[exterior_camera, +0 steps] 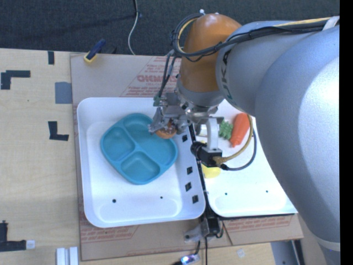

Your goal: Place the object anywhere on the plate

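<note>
Camera view: gripper (pixel 164 127) sits over the blue plate (pixel 138 148) at its 2 o'clock rim, fingers closed on a small brown object (pixel 165 130). Plate lies in the left bin (pixel 91 164); carrot (pixel 239 129) in the right bin (pixel 259 197).

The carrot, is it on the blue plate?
No, the carrot lies in the right bin, while the blue plate sits in the left bin.

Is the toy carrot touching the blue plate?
Apart. The camera view shows the toy carrot lying in the right bin, while the blue plate sits in the left bin, with the bins' rims between them.
</note>
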Available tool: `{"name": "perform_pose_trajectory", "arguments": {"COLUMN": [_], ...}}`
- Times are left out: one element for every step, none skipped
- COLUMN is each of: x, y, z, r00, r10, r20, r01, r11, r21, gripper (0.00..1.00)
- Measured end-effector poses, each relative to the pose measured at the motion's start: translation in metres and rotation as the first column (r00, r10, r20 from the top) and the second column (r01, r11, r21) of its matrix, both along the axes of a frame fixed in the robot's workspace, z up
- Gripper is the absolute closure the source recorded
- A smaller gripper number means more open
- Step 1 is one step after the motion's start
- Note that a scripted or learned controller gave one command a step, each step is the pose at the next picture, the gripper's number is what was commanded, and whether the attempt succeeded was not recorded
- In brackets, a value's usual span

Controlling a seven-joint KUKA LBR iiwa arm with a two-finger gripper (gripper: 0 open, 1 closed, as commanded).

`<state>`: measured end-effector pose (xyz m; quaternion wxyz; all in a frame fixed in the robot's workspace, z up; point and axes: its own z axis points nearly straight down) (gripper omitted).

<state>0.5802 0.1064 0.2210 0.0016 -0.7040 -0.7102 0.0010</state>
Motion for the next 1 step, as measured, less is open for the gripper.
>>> {"name": "perform_pose_trajectory", "arguments": {"x": [-0.0003], "y": [-0.0040], "z": [0.0000], "r00": [1.000], "r10": [-0.005], "r20": [-0.001], "r01": [0.005], "r11": [1.000], "r21": [-0.002], "gripper": [0.00]}}
